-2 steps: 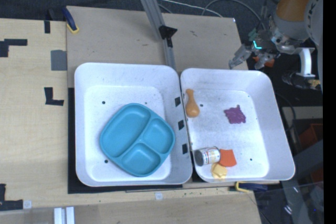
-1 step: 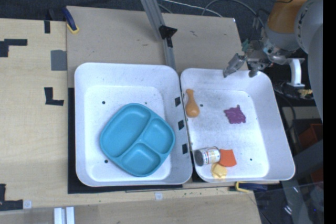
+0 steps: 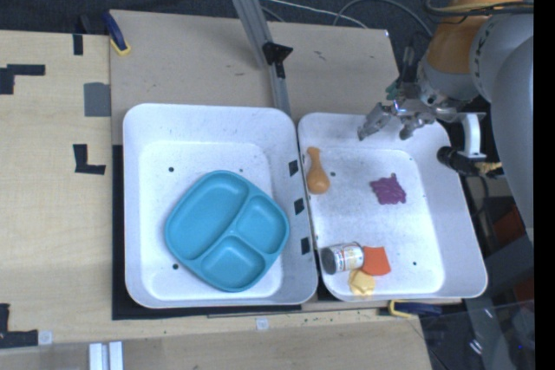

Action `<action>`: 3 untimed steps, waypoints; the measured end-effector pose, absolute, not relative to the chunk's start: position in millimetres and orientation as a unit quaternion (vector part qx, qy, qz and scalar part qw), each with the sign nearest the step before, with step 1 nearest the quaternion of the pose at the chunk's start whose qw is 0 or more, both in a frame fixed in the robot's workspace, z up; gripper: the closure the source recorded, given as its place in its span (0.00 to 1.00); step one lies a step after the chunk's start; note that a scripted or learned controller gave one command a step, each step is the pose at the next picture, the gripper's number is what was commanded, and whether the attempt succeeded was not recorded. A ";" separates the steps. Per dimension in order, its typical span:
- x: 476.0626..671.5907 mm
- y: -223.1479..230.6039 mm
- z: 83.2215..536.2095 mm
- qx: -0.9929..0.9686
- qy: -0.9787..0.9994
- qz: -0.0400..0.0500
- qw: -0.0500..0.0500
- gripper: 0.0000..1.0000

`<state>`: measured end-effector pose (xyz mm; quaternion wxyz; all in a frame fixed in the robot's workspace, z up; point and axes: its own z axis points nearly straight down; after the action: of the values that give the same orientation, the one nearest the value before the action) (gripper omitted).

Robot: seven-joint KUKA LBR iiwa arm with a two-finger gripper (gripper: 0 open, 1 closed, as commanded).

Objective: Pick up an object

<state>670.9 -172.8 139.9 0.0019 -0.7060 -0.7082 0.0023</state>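
Note:
My gripper hangs over the far rim of the right bin, its two fingers spread apart with nothing between them. Below it in that bin lie a purple lump near the middle and an orange gourd-shaped toy by the left wall. At the near end sit a small metal can on its side, an orange block and a yellow piece, all close together.
The left bin holds a blue divided plate. A grey metal pole slants across the bench toward the bins' shared far corner. Cables run over the dark floor behind the bench.

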 end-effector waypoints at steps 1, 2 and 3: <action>669.0 -173.3 88.1 -0.707 -0.707 0.005 0.004 0.00; 668.9 -172.9 98.8 -0.706 -0.708 0.005 0.004 1.00; 673.7 -171.4 162.7 -0.706 -0.708 -0.002 -0.003 1.00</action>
<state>673.7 -171.4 162.7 -0.0027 -0.7064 -0.7078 -0.0018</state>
